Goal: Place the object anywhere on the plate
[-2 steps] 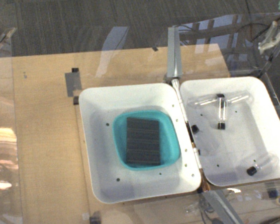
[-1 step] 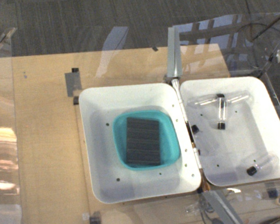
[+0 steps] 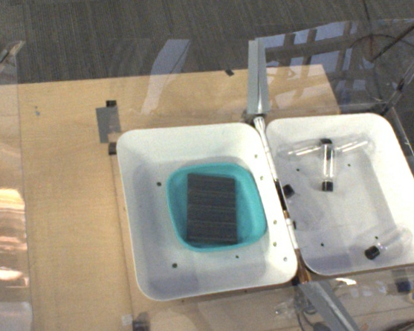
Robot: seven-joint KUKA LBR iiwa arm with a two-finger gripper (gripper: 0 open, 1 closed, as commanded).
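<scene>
Dark ribbed block (image 3: 212,208) lies flat on the teal plate (image 3: 179,215) in the left bin (image 3: 145,206), long axis near-vertical in view; pincer state we cannot tell.

Dark ribbed object (image 3: 212,209) hides plate (image 3: 251,206) centre (make unclear); clear tubes (image 3: 327,161) too faint to identify

Wooden bench (image 3: 73,237) carries two shallow white bins side by side, edges touching: left bin (image 3: 152,265), right bin (image 3: 393,220). Small dark block (image 3: 140,328) near front edge.
</scene>
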